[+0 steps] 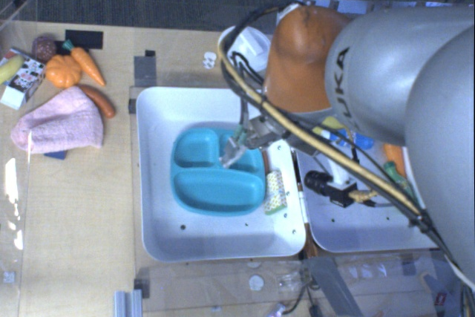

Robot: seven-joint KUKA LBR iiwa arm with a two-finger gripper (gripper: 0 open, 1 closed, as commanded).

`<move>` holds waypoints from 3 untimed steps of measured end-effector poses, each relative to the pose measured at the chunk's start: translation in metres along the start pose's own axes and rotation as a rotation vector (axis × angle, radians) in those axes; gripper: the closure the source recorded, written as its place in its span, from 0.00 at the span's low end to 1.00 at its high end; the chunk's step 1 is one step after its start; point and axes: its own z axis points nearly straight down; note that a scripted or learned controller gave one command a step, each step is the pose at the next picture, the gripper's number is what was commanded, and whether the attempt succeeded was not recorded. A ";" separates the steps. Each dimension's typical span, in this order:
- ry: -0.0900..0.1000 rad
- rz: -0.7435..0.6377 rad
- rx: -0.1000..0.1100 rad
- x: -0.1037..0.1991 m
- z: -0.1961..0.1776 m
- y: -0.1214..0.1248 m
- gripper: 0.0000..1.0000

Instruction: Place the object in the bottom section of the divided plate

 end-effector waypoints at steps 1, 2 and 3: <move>0.000 -0.002 -0.003 0.000 -0.011 0.001 1.00; 0.000 -0.002 -0.003 0.000 -0.011 0.001 0.00; 0.000 -0.004 -0.006 -0.001 -0.021 0.003 1.00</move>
